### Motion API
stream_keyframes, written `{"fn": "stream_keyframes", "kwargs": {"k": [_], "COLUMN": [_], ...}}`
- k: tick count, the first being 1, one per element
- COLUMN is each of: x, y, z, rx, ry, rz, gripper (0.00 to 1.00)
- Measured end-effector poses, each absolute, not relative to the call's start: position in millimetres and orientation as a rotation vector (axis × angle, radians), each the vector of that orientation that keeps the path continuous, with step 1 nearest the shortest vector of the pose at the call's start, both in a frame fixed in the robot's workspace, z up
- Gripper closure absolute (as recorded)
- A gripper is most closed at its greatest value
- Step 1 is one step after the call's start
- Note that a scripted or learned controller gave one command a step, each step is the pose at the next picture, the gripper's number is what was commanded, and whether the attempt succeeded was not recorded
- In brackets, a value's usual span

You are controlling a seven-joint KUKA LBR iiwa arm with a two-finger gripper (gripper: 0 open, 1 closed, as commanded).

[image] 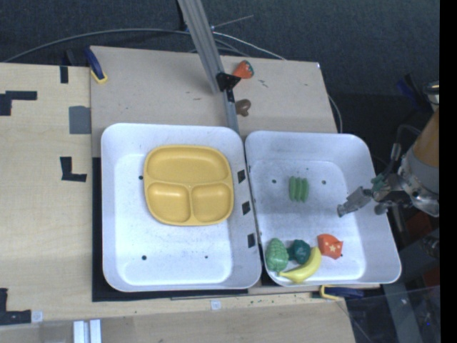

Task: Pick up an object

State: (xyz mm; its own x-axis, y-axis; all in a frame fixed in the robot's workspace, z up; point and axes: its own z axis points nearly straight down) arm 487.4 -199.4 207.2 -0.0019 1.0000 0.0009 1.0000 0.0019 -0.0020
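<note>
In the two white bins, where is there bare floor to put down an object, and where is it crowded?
Left bin: bare floor below the yellow plate. Right bin: bare floor above and left of the green object. Crowded: its lower edge, where the leafy green toy, dark green toy, banana and red toy cluster. The gripper hangs at its right side.

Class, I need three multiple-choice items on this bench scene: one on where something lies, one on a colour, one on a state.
1. Where is the yellow tray?
A. left bin
B. right bin
C. on the bench beyond the bins

2. What colour is the item lying alone mid-way up the right bin?
A. red
B. green
C. blue

3. What is the gripper doing?
A. lifting the banana
B. carrying nothing, above the right bin
C. pressing on the tray

Key: 1 A, the tray lies in the left bin. 2 B, it is green. 3 B, nothing shows between its fingers; the banana lies in the bin's near corner.
</note>
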Motion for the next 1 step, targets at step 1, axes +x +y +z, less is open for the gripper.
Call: {"fn": "stream_keyframes", "kwargs": {"k": [1], "x": [487.4], "y": [-199.5], "z": [207.2], "rx": [-2.219], "ry": [-2.222], "rz": [0.001], "gripper": [0.00]}}
